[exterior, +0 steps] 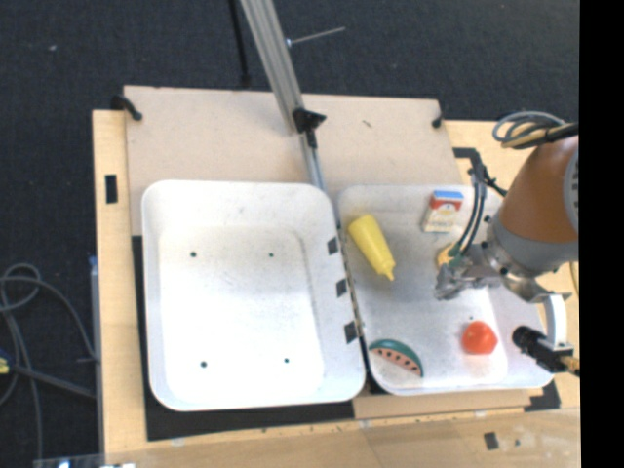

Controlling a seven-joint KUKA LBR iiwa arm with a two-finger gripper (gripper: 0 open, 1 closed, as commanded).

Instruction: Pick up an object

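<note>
The tool [450, 283] hangs low over the right bin [409, 203], close to the middle of it. It looks small and dark from up here, so I cannot tell how it is set. Nothing shows in its grip.

Four things lie in the right bin. A yellow bottle [372, 246] lies on its side at the left. A small box [444, 211] sits at the far end. A red ball [479, 338] sits near the front, to the right. A watermelon slice [398, 358] lies at the near left corner. The left bin [244, 291] sits just beside it on the counter [112, 261].

The red ball is nearest to the tool. It looks like a light plastic toy, hard and smooth. It is round, so it may roll or slip away. I think the best hold is across its middle, straight down from above.

The yellow bottle also looks light and stiff. Its body is fat, so a hold across the thin end may be easier.
</note>
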